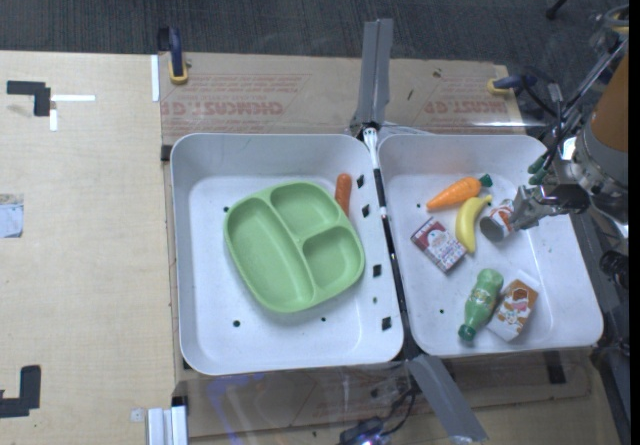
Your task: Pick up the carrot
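Near edge of right bin (590, 328): green bottle (480, 303) beside small carton (515, 310). Mid bin: red packet (439, 244), banana (468, 223), small can (497, 222). Gripper (527, 210) just right of can, nothing visibly gripped; open or clenched, cannot tell. Carrot (454, 193) far side, touching banana top. Advice: approach from above, fingers across carrot's middle, clear of banana.

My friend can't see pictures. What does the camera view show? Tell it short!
A carrot lies in the right white bin beside a banana, with the robot's gripper close by over a small can. The left white bin holds a green divided plate.
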You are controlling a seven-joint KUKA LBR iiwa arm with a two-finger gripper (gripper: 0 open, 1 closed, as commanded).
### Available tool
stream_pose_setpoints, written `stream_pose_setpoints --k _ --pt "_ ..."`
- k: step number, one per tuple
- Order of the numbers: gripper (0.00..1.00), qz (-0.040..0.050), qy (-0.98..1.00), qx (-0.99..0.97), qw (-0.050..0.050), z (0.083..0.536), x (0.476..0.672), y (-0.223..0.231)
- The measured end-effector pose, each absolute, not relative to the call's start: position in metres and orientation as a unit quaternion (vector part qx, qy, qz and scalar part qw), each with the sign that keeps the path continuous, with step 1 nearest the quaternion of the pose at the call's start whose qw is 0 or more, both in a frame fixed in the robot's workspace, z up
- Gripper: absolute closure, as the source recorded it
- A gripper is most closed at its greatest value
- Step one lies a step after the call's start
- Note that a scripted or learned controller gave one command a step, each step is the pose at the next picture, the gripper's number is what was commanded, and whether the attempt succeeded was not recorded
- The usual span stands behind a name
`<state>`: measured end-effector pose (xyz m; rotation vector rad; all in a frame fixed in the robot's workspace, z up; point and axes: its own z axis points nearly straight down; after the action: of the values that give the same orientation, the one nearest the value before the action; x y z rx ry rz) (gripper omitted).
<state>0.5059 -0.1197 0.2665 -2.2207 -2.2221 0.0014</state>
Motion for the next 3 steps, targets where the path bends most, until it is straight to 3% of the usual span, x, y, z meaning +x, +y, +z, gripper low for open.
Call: stream_pose_setpoints --k 1,2,3 --pt "0.0 0.0006 -0.717 -0.697 0.0 0.206 0.563 -0.117" --pt "0.0 0.0004 -0.723 -0.69 0.0 0.149 0.597 -0.131" --pt "0.0 0.0 -0.815 -0.579 -0.001 0.093 0.618 -0.136"
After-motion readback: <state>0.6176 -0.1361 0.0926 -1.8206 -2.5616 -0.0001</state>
